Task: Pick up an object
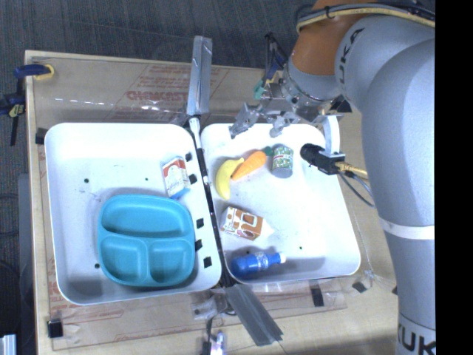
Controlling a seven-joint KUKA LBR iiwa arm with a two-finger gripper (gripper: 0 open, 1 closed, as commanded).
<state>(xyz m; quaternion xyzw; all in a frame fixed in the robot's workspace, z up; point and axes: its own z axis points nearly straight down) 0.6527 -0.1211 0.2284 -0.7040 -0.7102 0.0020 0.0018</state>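
orange carrot (251,163) lies tilted in right bin, touching yellow banana (225,175).

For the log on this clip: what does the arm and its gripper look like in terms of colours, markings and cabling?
The arm is bulky, rounded and light grey, with an orange band above the wrist and dark KUKA lettering on the shell. Thin cables run over the top of the orange part. The gripper is bare grey metal with two slim fingers, and a small black unit with a wire leading off it sits beside the wrist.
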